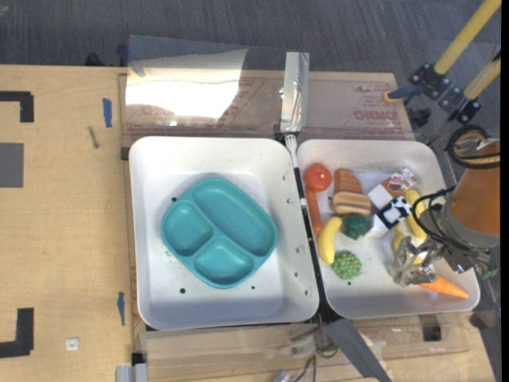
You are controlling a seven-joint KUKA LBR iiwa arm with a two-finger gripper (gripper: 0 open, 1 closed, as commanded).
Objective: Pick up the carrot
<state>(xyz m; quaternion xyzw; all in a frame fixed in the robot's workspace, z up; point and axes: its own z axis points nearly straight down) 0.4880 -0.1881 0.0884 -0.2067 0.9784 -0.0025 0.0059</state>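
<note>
1. Hovering low in the near right corner of the right bin (374, 313), gripper (413, 267); whether its jaws stand apart or together cannot be told, metal and cables blur there.
2. Carrot (445, 288), orange, lying flat on the bin floor just right of and below the jaws, seemingly touching them; not seen between fingers, so judged not yet held.
3. Banana (328, 239), green broccoli piece (346, 264), tomato (318, 177), bread piece (348, 192): left of the jaws, well apart, loose as clutter.
4. Teal divided plate (219, 231), left bin (151, 293): far left of the jaws.
5. Writing: reddish print on the clear sheet (374, 106) beyond the jaws, unreadable; black-and-white tag (395, 208) just up-left.
</note>
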